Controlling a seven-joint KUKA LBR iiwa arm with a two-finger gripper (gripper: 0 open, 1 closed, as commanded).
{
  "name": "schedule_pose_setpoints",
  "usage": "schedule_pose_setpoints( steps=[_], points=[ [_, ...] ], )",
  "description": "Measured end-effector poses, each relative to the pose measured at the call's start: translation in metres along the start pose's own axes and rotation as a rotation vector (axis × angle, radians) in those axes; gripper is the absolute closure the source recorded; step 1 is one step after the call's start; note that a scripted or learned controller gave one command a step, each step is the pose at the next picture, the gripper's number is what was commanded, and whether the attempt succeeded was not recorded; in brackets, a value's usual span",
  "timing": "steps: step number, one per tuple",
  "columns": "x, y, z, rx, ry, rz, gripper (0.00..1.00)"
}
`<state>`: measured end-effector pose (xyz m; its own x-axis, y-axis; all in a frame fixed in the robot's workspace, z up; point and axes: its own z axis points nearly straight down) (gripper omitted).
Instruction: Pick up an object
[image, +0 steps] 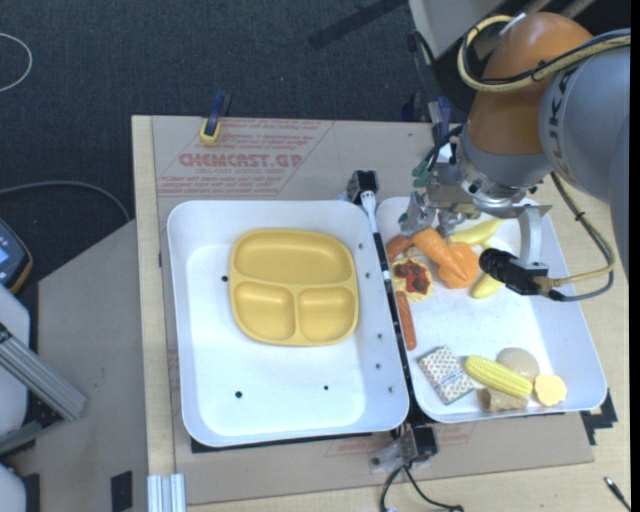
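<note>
- Arm (540, 90) reaches from the right; jaws (432, 212) low over the right bin's (580, 340) far left corner, their spread impossible to tell.
- Carrot (448, 256) just beside jaws; corn (498, 375) near the bin's front.
- Left bin (200, 380): yellow tray (294, 285).
</note>
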<state>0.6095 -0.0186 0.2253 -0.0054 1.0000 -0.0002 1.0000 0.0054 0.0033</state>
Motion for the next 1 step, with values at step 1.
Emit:
schedule_pose_setpoints(
  steps=[1],
  points=[
    [0.0524, 0.0212, 0.0098, 0.000, 0.000, 0.000, 1.00]
  ],
)
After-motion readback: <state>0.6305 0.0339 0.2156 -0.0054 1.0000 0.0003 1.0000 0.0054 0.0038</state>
